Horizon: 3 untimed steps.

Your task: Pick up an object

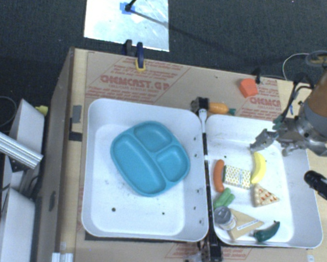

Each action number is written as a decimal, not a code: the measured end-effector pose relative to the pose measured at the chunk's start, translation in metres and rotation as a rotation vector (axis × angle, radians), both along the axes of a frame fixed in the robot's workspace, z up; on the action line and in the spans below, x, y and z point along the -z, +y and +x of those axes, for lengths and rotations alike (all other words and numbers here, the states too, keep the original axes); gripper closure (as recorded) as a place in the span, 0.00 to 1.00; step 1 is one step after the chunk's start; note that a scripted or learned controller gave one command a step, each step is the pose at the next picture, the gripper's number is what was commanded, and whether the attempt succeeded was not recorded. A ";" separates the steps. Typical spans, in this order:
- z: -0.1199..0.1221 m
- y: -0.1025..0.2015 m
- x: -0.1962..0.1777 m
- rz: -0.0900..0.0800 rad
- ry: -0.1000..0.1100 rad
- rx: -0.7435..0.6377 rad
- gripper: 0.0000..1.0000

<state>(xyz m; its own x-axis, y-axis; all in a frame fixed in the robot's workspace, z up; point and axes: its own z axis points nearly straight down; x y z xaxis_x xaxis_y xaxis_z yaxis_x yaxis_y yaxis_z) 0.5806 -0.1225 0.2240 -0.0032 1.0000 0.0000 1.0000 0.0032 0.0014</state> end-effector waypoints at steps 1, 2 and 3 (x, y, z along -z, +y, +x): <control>0.020 -0.046 0.134 0.000 0.005 0.003 0.00; 0.022 -0.046 0.121 -0.001 -0.002 0.001 1.00; 0.016 0.000 0.022 0.000 -0.004 -0.001 1.00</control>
